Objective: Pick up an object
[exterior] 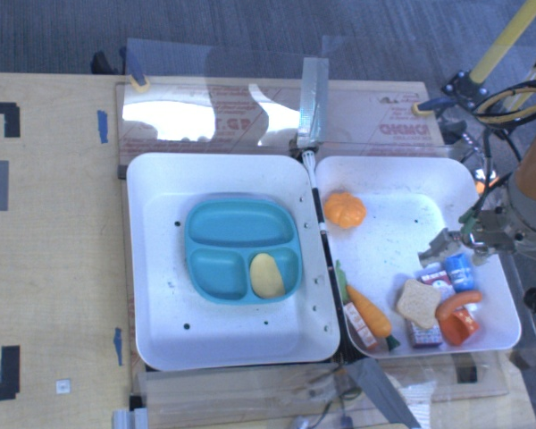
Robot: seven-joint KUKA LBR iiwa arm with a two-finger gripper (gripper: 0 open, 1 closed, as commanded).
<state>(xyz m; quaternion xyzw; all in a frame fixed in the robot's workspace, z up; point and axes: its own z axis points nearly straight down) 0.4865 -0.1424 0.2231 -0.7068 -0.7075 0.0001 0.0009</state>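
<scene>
Your claw (448, 244) hangs over the right bin (389, 179), near its right side, fingers spread with nothing between them. Just below it you've got a blue bottle (460, 272), a slice of bread (418, 303) and a red piece (456, 319) bunched together. A carrot (371, 311) lies at the bin's left wall, an orange (345, 210) farther up. In the left bin (152, 266), a teal tray (237, 226) holds a yellow potato (266, 275).

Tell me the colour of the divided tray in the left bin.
Light blue, clear in the camera view: divided tray.
</scene>
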